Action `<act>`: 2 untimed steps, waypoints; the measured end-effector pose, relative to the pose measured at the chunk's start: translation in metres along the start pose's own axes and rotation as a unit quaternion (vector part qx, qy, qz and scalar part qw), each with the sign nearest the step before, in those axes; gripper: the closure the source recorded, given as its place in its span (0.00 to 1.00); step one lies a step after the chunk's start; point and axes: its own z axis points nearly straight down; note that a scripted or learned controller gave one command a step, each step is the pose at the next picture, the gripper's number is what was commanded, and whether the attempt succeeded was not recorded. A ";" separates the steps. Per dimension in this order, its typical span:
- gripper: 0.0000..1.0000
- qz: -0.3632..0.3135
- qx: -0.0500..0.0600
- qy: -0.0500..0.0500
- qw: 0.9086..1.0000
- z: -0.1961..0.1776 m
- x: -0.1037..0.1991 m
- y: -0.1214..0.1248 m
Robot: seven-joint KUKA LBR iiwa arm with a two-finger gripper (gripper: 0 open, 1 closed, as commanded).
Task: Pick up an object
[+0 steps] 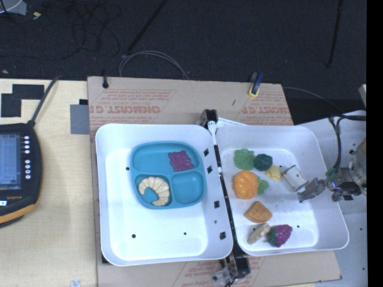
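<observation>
**Gripper at the right bin's edge, toy food below**

Arm enters from the right, gripper (312, 188) low over the right bin (326, 232); whether its fingers are open or closed cannot be told; a small grey-white block (292, 176) lies just beside it, long axis slanted; orange pepper (245, 185) mid-bin; blue tray (169, 174) in left bin (114, 220); cardboard (179, 103) lettering reads upside down, illegible.

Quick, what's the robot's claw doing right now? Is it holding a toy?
Gripper: over the right bin, no toy seen between its fingers; open or shut cannot be told.
</observation>
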 end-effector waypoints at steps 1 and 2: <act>0.00 -0.001 -0.001 -0.001 1.000 0.122 0.012 0.058; 0.00 -0.004 -0.003 0.000 1.000 0.115 0.088 0.130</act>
